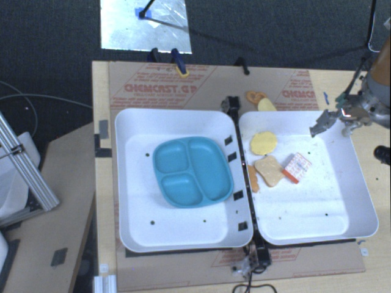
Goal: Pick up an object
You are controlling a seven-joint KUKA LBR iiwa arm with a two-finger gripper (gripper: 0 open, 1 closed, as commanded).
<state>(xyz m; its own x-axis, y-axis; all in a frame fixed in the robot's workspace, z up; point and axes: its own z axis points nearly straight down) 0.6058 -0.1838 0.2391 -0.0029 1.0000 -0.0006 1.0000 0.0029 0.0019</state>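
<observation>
The two bins (183, 119) are white. The divided plate (192, 170) in the left bin is light blue. In the right bin, the round piece (263, 143) is yellow, the slice (268, 170) is tan, and the small box (296, 166) is white with red-orange pattern. The bench board (153, 84) is beige with red letters.

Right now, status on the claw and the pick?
Claw over right bin's far edge, nothing gripped. Box, bread, yellow round lie in bin. Nothing blocking.
</observation>
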